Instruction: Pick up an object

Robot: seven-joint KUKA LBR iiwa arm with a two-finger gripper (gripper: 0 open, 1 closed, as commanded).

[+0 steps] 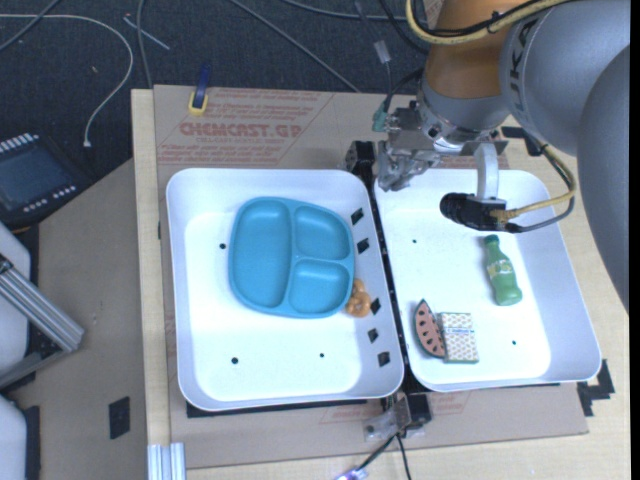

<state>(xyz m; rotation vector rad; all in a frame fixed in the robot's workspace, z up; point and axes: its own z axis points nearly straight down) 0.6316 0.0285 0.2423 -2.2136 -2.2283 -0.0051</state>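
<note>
Camera view shows the gripper point(400, 171) above the right bin's point(560, 363) far left corner, its state impossible to tell, well apart from the green bottle point(502, 271).

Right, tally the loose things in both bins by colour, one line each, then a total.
Blue: 1, plate
Orange: 1, small piece
Green: 1, bottle
Red: 1, watermelon slice
Pale patterned: 1, flat block
Total: 5
</note>
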